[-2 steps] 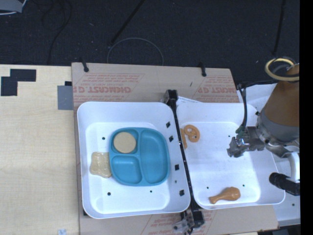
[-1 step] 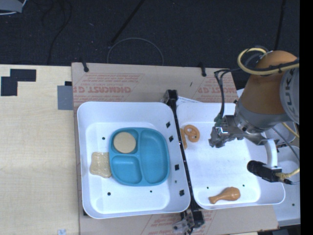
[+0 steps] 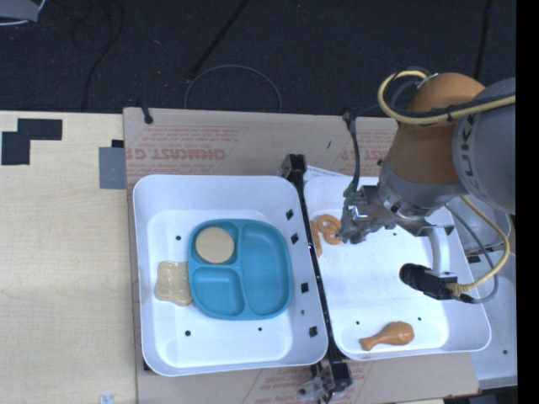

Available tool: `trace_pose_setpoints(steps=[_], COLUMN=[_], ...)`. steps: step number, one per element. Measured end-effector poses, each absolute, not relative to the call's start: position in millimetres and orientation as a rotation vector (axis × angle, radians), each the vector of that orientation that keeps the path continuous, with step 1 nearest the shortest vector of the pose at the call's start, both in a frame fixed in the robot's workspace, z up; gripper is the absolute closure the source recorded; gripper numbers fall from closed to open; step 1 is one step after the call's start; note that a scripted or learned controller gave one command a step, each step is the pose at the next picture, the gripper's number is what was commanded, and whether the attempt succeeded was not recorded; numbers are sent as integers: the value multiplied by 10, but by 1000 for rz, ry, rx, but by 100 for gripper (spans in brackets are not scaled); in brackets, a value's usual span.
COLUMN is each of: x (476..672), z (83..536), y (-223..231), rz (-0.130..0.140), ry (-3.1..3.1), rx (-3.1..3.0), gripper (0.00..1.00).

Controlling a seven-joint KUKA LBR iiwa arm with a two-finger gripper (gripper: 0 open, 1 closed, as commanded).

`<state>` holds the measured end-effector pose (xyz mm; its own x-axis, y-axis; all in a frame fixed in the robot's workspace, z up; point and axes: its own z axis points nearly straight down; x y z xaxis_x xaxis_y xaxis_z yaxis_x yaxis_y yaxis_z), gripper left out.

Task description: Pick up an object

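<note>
The gripper (image 3: 349,225) is positioned just beside the pretzel (image 3: 325,228) in the right bin (image 3: 472,331); jaw state cannot be determined, and a miss is risked if the pretzel is nudged aside.

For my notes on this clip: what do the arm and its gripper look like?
A thick grey arm with a rounded orange band above the wrist. A yellowish cable loops over the band, and black cables run down beside it. The gripper is a small dark metal unit.
</note>
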<state>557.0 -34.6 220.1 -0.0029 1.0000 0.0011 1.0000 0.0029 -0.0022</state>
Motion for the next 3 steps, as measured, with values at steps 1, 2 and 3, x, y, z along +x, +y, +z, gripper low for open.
trace_pose_setpoints(steps=[1,2,3], x=[5828,6085,6368], z=[2305,2239,2297], y=[62,435,962], rz=[0,1,-1], ry=[-2223,-2223,-2224], rx=[-2217,-2217,-2216], gripper=[100,100,100])
